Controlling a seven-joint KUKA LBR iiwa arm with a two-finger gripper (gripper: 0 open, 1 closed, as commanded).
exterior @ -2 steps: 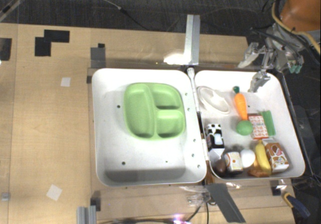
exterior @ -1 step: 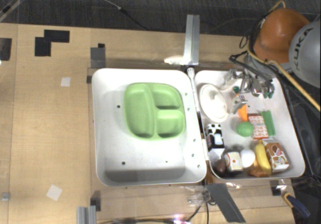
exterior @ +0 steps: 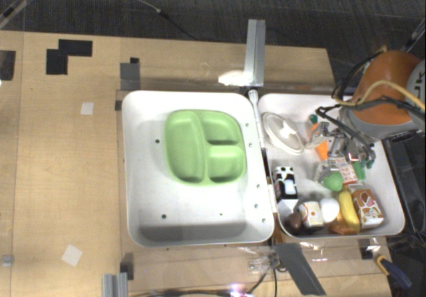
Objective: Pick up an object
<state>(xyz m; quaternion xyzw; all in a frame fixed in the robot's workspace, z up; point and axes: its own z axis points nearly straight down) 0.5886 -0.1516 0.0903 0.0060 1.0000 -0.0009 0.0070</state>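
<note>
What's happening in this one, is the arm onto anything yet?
The arm's gripper is down in the right bin, above a clutter of small items: a green ball-like piece, a banana, a small carton and a clear bowl. Nothing is visibly held. The left bin holds a green divided tray, untouched.

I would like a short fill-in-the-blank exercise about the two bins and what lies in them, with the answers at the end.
1. The green divided tray lies in the ____ bin.
2. The banana is in the right bin, and its colour is ____.
3. The gripper hangs over the ____ bin.
4. The green tray has ____ compartments.

Answers: left; yellow; right; three
</note>
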